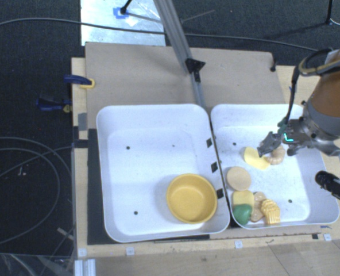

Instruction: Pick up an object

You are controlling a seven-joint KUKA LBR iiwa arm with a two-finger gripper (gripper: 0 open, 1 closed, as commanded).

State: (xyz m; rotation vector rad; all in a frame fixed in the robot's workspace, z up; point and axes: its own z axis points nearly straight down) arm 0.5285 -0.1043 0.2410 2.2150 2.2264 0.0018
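On the bench you have two white bins side by side, and the work is in the right bin [308, 134], where the arm [331, 96] reaches in from the right with its gripper [271, 145] low over the floor of that bin. The left bin [124, 125] holds a yellow bowl [192, 197] near its front corner, well apart from the gripper, so leave it out of your plan. Nearest the gripper are a yellow banana-shaped piece [255, 158] and a small tan piece [277, 156] lying just beside each other, right under the dark fingers; either seems the likeliest target. Whether the fingers are spread or closed you cannot tell from this slant, since they read as one dark mass against the two pieces, and nothing shows clearly between them, so do not count anything as held. To do this step well, judge that you need the fingers to straddle one piece alone: the two lie so close that a careless close could pinch both or push one aside. Further toward the front sit a round tan disc [238, 178], a green-and-yellow piece [243, 207] and a ridged yellow piece [270, 210], crowded together near the front wall; keep clear of that cluster.
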